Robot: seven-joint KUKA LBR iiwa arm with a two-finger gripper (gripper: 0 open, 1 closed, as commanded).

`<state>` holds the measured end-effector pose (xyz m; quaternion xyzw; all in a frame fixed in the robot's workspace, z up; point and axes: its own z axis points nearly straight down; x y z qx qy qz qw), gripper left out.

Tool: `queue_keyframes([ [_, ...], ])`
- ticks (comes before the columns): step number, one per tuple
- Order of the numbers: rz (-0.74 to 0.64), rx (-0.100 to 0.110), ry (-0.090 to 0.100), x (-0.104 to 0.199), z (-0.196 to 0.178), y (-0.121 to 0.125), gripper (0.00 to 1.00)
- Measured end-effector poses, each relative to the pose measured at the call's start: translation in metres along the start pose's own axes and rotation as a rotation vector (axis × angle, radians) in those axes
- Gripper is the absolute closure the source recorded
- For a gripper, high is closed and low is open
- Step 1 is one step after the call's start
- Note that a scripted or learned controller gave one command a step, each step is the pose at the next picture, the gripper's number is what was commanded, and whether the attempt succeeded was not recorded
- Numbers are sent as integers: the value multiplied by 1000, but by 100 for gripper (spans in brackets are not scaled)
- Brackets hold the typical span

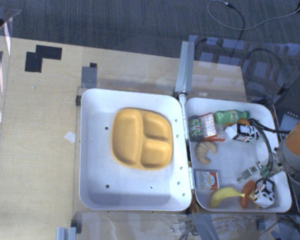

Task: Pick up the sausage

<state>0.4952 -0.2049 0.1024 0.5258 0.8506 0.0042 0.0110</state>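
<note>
Sausage (247, 193): small and red-brown, at 5 o'clock in the right bin (286, 152), close to the front wall. It leans up and down, touching the banana's (224, 195) tip at its 9 o'clock and the cow toy (264, 193) at its 3 o'clock.
How it will handle: I think it is light, a bit squashy and smooth, so it could slip. Best to pinch it across the middle, where it is widest.
Claw (253, 173): just past the sausage, at its 12 o'clock. I cannot tell how far open it is. Nothing is seen in it.
Hard to see: the claw is small and grey on a pale bin. The arm (298, 145) is cut off at 3 o'clock.
Farther back: croissant (205, 150), snack pack (203, 127), green bottle (231, 117).
Left bin (94, 190): a yellow tray (141, 138), on the desk (30, 149).
</note>
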Motion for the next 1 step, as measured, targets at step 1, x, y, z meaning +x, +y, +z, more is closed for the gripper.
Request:
queue_keyframes([
  [1,-31,7,2,5,12,-2,0],
])
